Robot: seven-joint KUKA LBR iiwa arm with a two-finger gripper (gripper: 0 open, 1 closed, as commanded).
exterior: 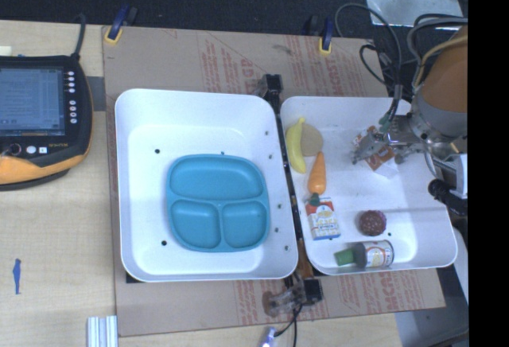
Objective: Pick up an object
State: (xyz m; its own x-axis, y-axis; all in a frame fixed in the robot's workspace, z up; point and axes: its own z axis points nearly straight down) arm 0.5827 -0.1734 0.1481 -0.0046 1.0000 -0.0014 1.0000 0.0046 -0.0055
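My grey arm with its orange band (445, 79) reaches in from the right over the right-hand shallow white bin (417, 202), and my metal two-finger gripper (372, 148) sits low in that bin's upper part. A small brown-and-white object (383, 161) lies right at my fingertips; whether they are spread or closed on it I cannot tell. Further left in the same bin lie a yellow banana (295, 145), an orange carrot (317, 172), a red-and-white carton (323, 220), a dark round brown disc (371, 221) and a green-capped jar on its side (366, 255). The left-hand white bin (135, 178) holds a blue three-compartment plastic tray (216, 200). A black-and-orange control pendant (40, 118) rests on the bench at far left.
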